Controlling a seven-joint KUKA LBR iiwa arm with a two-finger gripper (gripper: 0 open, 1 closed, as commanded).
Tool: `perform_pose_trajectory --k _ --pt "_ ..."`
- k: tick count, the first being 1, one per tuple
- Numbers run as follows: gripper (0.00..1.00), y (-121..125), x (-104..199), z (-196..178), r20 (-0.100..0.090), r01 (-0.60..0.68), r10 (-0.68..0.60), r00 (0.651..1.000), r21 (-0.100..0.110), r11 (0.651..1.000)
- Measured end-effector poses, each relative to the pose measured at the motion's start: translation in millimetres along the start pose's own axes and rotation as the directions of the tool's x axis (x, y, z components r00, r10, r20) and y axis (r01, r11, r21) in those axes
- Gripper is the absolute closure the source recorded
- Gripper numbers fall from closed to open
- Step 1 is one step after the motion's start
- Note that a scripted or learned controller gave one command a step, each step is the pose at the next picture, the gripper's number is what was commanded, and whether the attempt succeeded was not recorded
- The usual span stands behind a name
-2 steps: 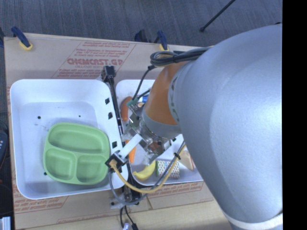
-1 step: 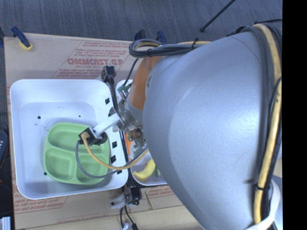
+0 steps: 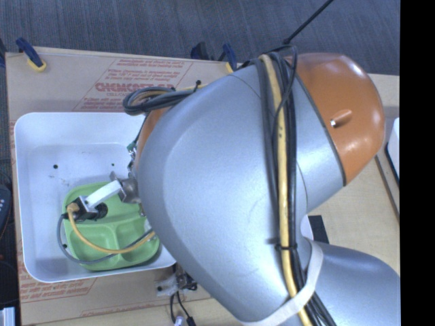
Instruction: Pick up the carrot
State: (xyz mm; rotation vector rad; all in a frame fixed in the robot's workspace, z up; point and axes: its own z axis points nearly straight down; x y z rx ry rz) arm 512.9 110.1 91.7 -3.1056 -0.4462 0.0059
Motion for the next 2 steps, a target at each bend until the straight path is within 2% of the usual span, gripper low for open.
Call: perform_pose_trajectory --k 1,2 --pt "1.0 0.2 -0.3 -10.6 0.004 0.003 -0.003 1.0 0.003 1.0" --pt "1.0 -5.6 -19.8 -13.8 -0.02 -0.072 0.072 0.997 -0.008 0.997"
